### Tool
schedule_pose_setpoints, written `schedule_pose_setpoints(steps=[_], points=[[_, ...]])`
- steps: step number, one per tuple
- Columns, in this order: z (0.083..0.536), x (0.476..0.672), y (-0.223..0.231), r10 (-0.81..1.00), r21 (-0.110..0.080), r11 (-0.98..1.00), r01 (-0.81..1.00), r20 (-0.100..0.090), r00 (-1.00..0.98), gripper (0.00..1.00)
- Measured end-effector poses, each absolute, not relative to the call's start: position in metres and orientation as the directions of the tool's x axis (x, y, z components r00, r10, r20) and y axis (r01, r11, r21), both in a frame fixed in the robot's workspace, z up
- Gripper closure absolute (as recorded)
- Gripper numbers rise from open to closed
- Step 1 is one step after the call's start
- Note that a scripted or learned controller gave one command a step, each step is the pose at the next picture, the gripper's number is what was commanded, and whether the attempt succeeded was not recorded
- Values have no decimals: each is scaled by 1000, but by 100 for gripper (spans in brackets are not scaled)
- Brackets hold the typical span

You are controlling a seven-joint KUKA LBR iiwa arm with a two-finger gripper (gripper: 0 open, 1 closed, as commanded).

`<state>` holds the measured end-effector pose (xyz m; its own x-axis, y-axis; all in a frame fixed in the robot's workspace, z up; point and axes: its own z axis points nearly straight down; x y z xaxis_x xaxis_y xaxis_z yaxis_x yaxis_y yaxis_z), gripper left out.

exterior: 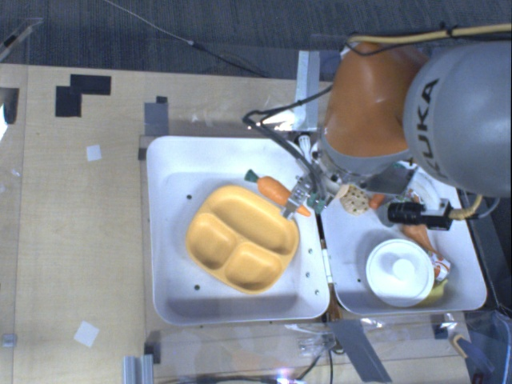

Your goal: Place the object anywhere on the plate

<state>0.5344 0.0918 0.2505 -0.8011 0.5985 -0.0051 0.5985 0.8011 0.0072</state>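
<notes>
1. Carrot point(274, 188): the orange toy carrot with a dark green top lies in the left bin point(164, 238), just beyond the far-right edge of the yellow plate point(240, 237). It appears to touch or slightly overlap the plate rim; which of the two cannot be told.
2. The claw point(302, 196) sits at the carrot's thick right end, near the wall between the bins. Its fingertips blur into the carrot and the cabling, so its opening, and whether it has hold of anything, cannot be told.
3. The plate is a three-compartment tray lying at a slant in the left bin.
4. The right bin point(472, 290) carries a white bowl point(400, 270), a pale holed block point(352, 198) and other small toys.
5. Handling, by judgement: the carrot is probably light, hollow and stiff, with a smooth skin that can slip. It tapers, so a grip across the thick middle should hold better than the narrow end or the leafy top.
6. Any compartment serves as the target.
</notes>
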Motion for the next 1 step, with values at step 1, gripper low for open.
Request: schedule_pose_setpoints(steps=[1], points=[[250, 534, 91, 599, 6, 800, 599, -6, -800, 0]])
